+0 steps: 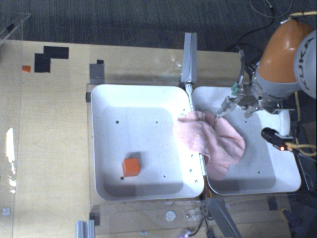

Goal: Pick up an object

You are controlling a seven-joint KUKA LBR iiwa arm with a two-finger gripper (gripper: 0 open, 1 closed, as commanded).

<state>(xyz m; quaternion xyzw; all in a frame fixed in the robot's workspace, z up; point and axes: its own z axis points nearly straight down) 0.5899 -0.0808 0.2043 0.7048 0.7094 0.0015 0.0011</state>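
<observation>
Gripper (233, 104) of mine hangs over the rear part of the right bin (285, 182), its thin fingers slanting down toward the pink cloth (213, 140); one fingertip touches or nearly touches the cloth's upper edge, and I cannot tell whether the fingers are spread or pressed together, nor whether any fabric sits between them. That cloth lies crumpled across the divide between the two bins, most of it in the right bin's left half, with one corner draped over the rim into the left bin (99, 133). An orange block (131, 167) sits alone near the front left corner of the left bin, well apart from the cloth. Above my wrist, the orange band (285, 48) bulges at the worktop's right rear, and black letters on the grey casing beside it are cut off by the edge, so I can't read them fully. A small orange square (26, 69) and black shapes (49, 57) mark the worktop's (49, 157) far left rear corner.
</observation>
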